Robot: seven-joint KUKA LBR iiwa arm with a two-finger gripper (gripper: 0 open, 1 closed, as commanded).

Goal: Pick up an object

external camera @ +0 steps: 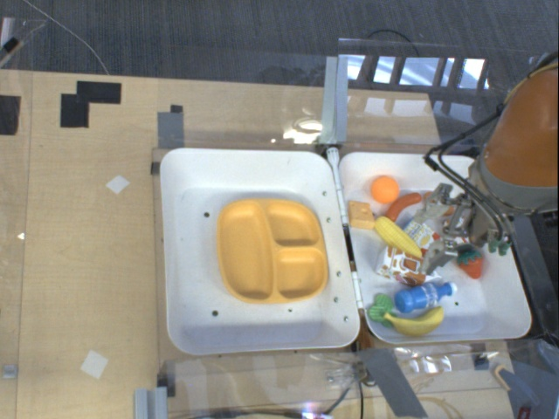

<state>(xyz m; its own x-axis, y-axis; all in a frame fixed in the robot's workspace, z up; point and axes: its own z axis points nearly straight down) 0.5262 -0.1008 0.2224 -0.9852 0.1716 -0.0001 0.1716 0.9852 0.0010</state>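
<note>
No brand or lettering is reading clearly anywhere; the crumpled snack packet (403, 264), lying in the middle of the right bin (498, 321), is showing red, white and brown print too small to make out. The gripper (444, 234) is hanging over the centre right of that bin, its metal fingers pointing toward the left of the frame and sitting just above the packet's right end; whether they are parted or closed cannot be told from this angle, and nothing is visibly caught between them. Behind it, the arm's orange band (524, 138) is bulging in at the right edge of the frame. The right bin is holding a crowd of small plastic toys: a smooth orange ball (384, 188) at upper left, a reddish sausage (403, 206) curving beside it, a tan cracker-like square (360, 214), a yellow corn cob (397, 236) lying aslant over the packet, a blue bottle (423, 297), a curved yellow banana (415, 323) along the lower edge, a knobbly green piece (381, 306) at lower left, and a red piece with a green top (472, 264) just right of the fingers. The left bin (188, 234), glossy white with rounded corners, is carrying a yellow divided tray (271, 250) with three compartments, resting near its middle. Both bins are sitting on a pale wooden bench (79, 260).
</note>
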